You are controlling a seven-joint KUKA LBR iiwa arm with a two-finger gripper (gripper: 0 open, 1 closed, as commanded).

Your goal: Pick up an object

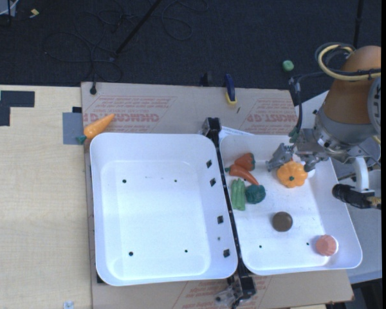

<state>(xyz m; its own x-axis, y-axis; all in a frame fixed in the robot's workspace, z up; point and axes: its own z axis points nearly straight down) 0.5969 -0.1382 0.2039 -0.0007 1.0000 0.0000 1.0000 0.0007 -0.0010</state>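
the grey two-finger gripper (294, 161) sits low in the right white bin (347, 253), directly over the small orange toy pumpkin (292, 174); cannot tell its state. risk: the round, ribbed pumpkin may squirt sideways if contact is off-centre.

- A dark carpet floor (180, 37) fills the top, at 12 o'clock, with thin black cables (148, 8) lying on it.
- A pale wooden bench top (32, 205) sits at 9 o'clock.
- Brown cardboard (161, 108) lies in the middle.
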